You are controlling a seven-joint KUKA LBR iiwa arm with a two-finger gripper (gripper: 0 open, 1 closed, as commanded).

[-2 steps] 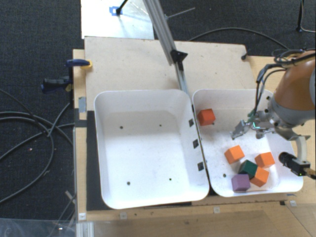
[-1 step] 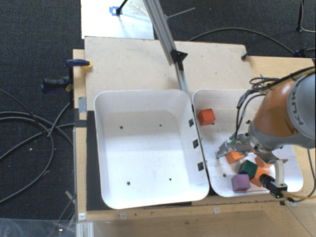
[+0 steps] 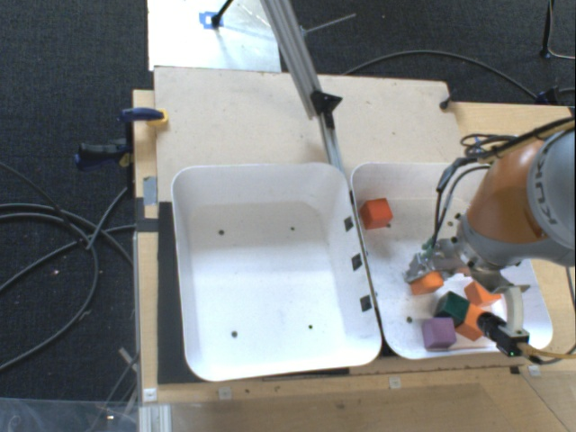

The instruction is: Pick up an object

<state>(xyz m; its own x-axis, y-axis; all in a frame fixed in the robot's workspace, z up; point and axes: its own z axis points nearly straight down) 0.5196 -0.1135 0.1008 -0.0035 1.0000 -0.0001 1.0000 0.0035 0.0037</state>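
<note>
Orange plastic block [image 3: 427, 283] lies in my right white bin [image 3: 396, 183], touching my claw [image 3: 423, 265]; I cannot tell its grip state. Crowding green cube [image 3: 453, 307] and purple cube [image 3: 438, 332] could spoil the grasp

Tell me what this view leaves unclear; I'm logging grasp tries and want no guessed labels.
- Gripper: small and half under the arm's wrist; open or shut, and any hold on the orange piece beside it, cannot be told.
- Orange blocks near the green block: partly covered by the arm, so count and shape are unsure.
- Right bin: its far right side is hidden under the arm.
</note>
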